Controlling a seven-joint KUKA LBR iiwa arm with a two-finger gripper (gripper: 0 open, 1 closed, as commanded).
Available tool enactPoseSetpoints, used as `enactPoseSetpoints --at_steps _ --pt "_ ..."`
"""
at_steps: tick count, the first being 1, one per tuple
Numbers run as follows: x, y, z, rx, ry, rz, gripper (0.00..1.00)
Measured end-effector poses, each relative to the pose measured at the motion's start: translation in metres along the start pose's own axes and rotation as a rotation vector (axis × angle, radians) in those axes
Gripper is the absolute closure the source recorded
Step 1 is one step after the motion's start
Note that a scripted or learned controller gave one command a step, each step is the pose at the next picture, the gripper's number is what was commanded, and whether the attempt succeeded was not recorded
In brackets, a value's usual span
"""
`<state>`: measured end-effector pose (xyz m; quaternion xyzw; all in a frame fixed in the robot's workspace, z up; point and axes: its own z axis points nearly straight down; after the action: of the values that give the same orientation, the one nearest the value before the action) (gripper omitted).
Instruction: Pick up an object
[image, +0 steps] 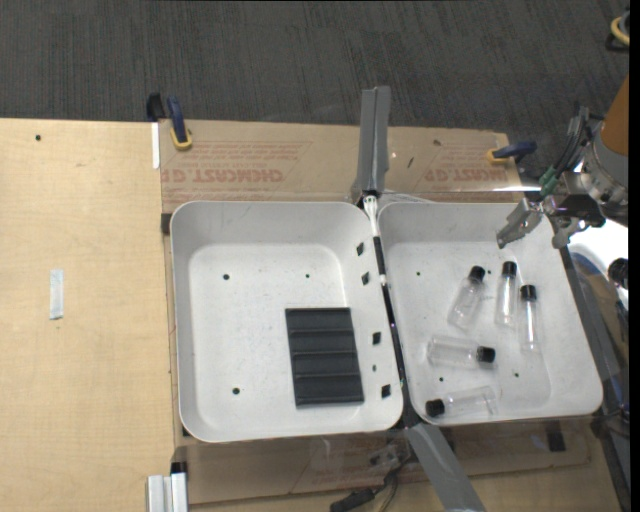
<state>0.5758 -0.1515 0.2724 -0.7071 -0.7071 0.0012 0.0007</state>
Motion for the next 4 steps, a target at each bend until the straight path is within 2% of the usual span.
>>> enactPoseSetpoints --at_steps 1,2,3,4 --pt "-0.015 0.019 0.110 -0.001 0.000 -0.071 0.00" --pt "-0.036 0.008 0.167 -0.023 -0.002 -0.080 0.00" --pt "-0.037 0.008 0.158 -0.025 -0.005 -0.076 1.00" --pt "-0.037 0.008 0.158 -0.025 -0.005 -0.077 0.00"
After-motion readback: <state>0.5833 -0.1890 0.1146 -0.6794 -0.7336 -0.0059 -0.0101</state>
